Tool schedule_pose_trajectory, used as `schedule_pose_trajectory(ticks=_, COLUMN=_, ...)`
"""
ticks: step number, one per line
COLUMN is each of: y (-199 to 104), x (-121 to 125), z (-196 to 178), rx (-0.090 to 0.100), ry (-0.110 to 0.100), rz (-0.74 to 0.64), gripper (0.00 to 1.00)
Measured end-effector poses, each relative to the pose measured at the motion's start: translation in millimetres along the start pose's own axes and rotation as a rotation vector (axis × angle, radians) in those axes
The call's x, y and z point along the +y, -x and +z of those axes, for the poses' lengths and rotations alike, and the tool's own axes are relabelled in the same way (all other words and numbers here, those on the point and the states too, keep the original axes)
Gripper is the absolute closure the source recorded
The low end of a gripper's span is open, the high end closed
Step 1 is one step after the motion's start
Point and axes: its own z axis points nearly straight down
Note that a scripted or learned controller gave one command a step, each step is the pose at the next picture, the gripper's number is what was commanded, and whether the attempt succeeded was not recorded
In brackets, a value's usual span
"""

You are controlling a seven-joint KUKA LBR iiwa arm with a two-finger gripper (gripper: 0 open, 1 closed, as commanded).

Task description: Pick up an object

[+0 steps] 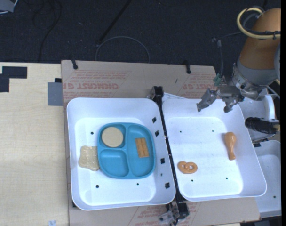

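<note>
Counter (30, 140) carries two white bins: right bin (256, 182), one drumstick (230, 145), long axis near-vertical, and one pretzel (187, 167). Gripper (216, 102) open, empty.

Bench (25, 140): pale wood-grain surface. A brown cardboard sheet (133, 79) with reversed red print lies flat on it. Two shallow white bins sit side by side on the cardboard, left bin (82, 112) and right bin (204, 121), inner rims touching along a black clip strip (164, 140). A grey patch (54, 92) and black patches (9, 76) mark the bench's left part.
</note>
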Motion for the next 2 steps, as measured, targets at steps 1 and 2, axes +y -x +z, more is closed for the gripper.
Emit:
schedule_pose_trajectory(ticks=1, y=0, x=2, z=-7, rx=-0.001, ry=0.012, rz=-0.002, gripper=0.00)
schedule_pose_trajectory(ticks=2, y=0, x=3, z=57, rx=-0.001, ry=0.007, rz=-0.001, gripper=0.00)
